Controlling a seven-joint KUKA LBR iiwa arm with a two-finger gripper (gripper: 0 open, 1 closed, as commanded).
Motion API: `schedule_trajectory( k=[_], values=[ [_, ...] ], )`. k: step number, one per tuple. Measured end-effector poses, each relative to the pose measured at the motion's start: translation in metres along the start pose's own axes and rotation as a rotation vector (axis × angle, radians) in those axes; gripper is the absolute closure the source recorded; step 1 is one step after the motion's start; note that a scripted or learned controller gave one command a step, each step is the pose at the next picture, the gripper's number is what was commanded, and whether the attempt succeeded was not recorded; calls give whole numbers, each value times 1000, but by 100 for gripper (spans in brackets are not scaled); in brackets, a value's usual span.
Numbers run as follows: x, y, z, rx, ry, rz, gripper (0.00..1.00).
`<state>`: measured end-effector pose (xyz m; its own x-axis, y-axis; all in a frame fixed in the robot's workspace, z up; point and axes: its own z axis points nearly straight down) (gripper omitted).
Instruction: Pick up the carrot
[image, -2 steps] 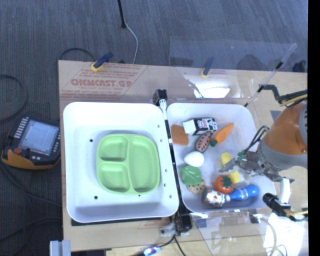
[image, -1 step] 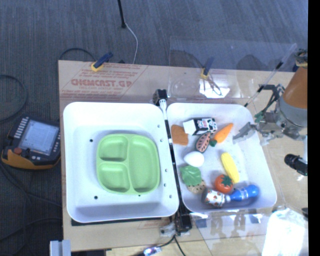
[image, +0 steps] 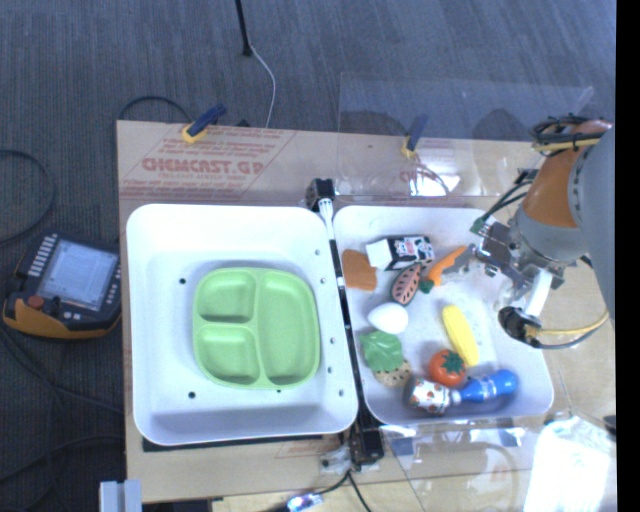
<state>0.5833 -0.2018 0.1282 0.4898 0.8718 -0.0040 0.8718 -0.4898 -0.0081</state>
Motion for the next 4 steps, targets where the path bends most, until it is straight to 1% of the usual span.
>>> schedule_trajectory(
  k=[1, 2, 3, 4],
  values=[
    [38, 63, 37, 4, 22, 138, 0],
    [40, -35, 38, -8, 6, 246, 0],
    [20, -101, 38, -28, 10, 452, 0],
    [19, -102, 28, -23, 7, 453, 100]
  ],
)
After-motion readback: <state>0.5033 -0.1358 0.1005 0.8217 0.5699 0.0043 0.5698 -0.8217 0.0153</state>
